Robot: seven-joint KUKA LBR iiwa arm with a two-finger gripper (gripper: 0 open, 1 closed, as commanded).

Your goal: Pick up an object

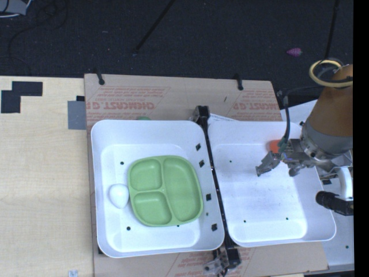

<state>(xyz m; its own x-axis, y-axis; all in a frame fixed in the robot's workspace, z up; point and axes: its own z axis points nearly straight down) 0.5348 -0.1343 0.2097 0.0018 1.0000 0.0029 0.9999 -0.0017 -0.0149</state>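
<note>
My gripper (277, 165) hangs low over the upper right part of the right bin (259, 212), reaching in from the right under the grey and orange arm (331, 114). A small orange-red thing (273, 146) lies right beside the gripper's upper edge; whether it touches the gripper is unclear. In the left bin (109, 137) a green divided plate (165, 189) lies flat. A white egg-shaped object (119, 195) rests against the plate's left edge.
A black divider (210, 178) runs between the two bins. Both bins sit on a cardboard sheet (173, 100) on the wooden bench (40, 183). Dark cables and a black part of the arm (334, 202) lie at the right bin's right edge.
</note>
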